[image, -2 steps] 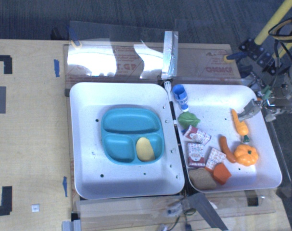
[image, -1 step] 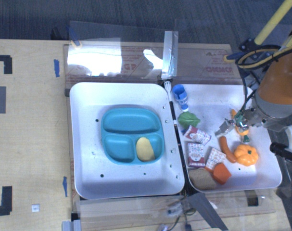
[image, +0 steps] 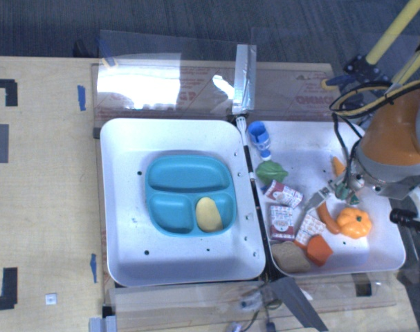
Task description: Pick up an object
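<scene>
Nearest the lower edge of the right bin [image: 393, 258] lie a brown round piece [image: 288, 256] and an orange-red block [image: 318, 249], touching or nearly so; just beyond them sit two small red-and-white packets [image: 282, 221], one above the other, and a little orange pumpkin [image: 354, 223] with a carrot [image: 326, 216] just beside it on its left; my gripper [image: 341, 189] hangs close above the pumpkin and carrot, near the bin's right half, and whether my jaws are released or clenched I cannot tell, for the tips are a blur of metal; I see nothing between them; farther back lies a green leafy thing [image: 271, 171], and beyond that a small blue-capped bottle [image: 259, 138] near the bin's far left corner; in the left bin [image: 120, 206] a blue divided tray [image: 189, 191] holds a yellow lemon [image: 208, 214] in its near right compartment.
</scene>
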You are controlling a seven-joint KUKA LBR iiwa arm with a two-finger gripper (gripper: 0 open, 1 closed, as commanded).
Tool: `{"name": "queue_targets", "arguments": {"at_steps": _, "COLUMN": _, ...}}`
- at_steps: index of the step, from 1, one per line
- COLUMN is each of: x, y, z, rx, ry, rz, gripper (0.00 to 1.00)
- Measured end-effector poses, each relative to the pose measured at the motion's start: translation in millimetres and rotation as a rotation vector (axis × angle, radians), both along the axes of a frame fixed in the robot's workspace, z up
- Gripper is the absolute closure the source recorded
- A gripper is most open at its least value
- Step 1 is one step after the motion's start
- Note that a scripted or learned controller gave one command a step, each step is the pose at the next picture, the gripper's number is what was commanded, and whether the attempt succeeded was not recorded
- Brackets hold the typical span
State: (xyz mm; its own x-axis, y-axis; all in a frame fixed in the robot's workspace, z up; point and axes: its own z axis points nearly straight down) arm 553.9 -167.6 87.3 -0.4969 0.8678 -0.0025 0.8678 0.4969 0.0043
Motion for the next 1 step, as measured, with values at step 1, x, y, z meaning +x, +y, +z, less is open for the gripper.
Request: {"name": "queue_targets", "arguments": {"at_steps": 1, "x": 2.7, "y": -0.2, "z": 12.8, "rx": -0.001, "ry": -0.009, "rz": -0.002, "gripper": 1.0}}
